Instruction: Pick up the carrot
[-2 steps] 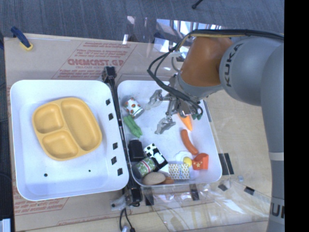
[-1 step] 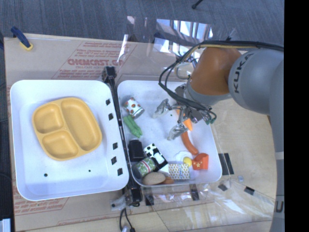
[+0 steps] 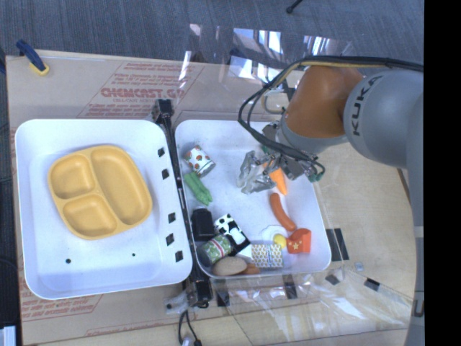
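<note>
currently the gripper (image 3: 261,175) hangs low inside the right-hand bin (image 3: 310,200), its silvery fingers pointing toward 8 o'clock from the grey and orange arm (image 3: 338,110) that enters from 2 o'clock. the short orange carrot (image 3: 279,182) sits tight against the gripper's 3 o'clock side, touching or partly under the finger assembly. whether it lies between the fingers cannot be told, and neither can whether the jaws are parted or closed, since cables and metal overlap there.

moving outward, a longer orange-red sausage (image 3: 282,212) lies just beyond the carrot at 5 o'clock, easy to confuse with it. at 9 o'clock of the gripper, well apart, are a small printed can (image 3: 199,160) and a green pod (image 3: 197,187). along the bin's 6 o'clock wall sits a crowd of small items, including a black-and-white cow toy (image 3: 230,229) and a red block (image 3: 298,241). the left-hand bin (image 3: 43,265) holds a yellow divided plate (image 3: 99,191).

judging from this, the step in hand is the grasp itself, at the carrot. the next move calls for a firm closing across the carrot's narrow width, then a straight lift, keeping clear of the sausage nearby.
</note>
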Controlling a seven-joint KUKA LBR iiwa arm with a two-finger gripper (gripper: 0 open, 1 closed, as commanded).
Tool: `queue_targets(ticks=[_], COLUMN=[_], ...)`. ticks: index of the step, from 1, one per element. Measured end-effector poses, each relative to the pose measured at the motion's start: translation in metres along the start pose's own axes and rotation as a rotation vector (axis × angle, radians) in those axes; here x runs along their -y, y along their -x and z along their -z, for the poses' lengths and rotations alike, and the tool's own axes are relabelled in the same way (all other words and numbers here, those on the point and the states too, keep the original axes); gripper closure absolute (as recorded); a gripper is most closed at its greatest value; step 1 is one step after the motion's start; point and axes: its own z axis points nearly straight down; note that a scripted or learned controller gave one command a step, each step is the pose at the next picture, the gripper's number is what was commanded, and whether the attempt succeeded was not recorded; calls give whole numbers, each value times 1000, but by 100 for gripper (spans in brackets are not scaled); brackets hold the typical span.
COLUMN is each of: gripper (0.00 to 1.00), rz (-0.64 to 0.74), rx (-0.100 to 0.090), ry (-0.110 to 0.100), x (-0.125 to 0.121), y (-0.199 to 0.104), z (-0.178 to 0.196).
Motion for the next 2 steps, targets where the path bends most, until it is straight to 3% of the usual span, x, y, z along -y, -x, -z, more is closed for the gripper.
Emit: queue_targets(ticks=[1,2], gripper=[100,100], rz=[340,-133], rx=[2,0], ry=[-3,0], x=[21,-40], y=[-15,-10], z=[-8,49])
